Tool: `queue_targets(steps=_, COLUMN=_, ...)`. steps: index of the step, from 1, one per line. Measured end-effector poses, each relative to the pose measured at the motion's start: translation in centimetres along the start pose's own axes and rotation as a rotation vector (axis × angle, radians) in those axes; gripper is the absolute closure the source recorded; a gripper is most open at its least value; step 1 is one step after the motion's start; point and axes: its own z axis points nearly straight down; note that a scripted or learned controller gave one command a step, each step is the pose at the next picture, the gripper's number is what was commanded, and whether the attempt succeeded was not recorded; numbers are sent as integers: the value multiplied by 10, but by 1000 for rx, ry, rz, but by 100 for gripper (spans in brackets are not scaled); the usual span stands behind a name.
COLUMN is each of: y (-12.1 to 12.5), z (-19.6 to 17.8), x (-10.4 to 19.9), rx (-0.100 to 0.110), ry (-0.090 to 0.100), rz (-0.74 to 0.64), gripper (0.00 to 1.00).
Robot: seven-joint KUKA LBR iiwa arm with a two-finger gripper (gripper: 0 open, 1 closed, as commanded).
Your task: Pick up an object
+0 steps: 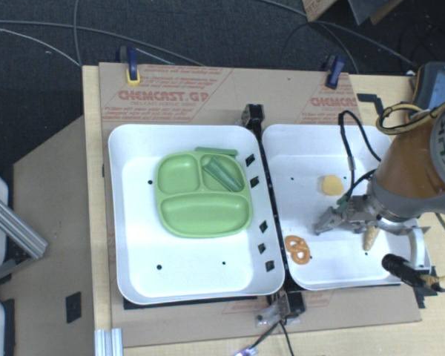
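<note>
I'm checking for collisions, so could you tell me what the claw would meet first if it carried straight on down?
Probably the bare floor of the right bin beneath the claw; the pretzel and yellow ball seem off to the sides, though depth is unclear.

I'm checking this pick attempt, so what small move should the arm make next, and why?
Probably shift the claw a little toward the pretzel and lower onto it. The claw sits over the right bin with nothing visible between its fingers, and the pretzel lies just beside it near the bin's front left corner. The yellow ball lies a bit farther off.
</note>
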Motion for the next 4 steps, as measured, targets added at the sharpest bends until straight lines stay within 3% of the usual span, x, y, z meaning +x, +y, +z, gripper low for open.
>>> queue_targets(steps=1, y=1, z=-11, x=0, rx=-2, ry=0, rz=0, gripper=100)
queue_targets(steps=3, y=0, z=-137, x=1, rx=-11, ry=-4, rz=-2, gripper=100)
queue_targets(steps=4, y=1, z=-158, x=1, rx=-8, ry=-4, rz=-2, gripper=100)
